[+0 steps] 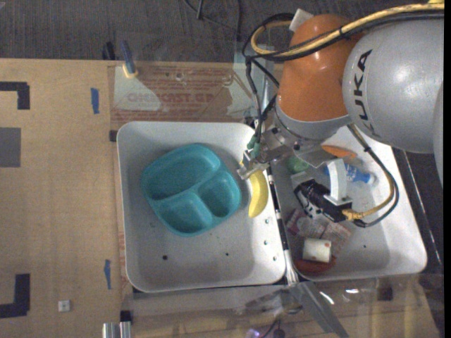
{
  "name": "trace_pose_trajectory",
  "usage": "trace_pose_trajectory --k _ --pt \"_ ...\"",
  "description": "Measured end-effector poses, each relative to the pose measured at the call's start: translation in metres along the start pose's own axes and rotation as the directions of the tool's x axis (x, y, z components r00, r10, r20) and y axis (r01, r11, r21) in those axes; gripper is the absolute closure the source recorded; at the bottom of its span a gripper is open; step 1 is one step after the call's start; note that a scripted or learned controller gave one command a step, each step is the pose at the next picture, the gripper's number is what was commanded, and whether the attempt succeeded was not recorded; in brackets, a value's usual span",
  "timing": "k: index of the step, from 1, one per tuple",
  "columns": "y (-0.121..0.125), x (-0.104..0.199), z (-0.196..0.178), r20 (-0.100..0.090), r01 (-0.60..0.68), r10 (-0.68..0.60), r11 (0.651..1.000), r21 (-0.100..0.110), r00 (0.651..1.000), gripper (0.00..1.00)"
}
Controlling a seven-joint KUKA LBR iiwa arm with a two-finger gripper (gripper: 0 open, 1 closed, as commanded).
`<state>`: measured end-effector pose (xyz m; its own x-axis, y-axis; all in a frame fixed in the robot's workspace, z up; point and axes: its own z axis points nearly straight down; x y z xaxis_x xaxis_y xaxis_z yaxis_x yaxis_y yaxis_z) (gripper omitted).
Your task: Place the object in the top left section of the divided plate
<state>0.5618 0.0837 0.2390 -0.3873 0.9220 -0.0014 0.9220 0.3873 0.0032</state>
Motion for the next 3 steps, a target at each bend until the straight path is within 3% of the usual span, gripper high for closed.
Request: trace_pose_trajectory --k 1,2,3 --pt "0.052 -0.026 0.046 0.001 -0.006 0.006 1.0 0.0 1.0 1.0" --pt "0.007 0.031 0.006 -0.002 0.125 -0.125 0.992 0.004 0.992 1.0" --pt "0.007 -0.008 -0.018 0.0 0.089 -0.089 0.996 0.0 0.996 1.0"
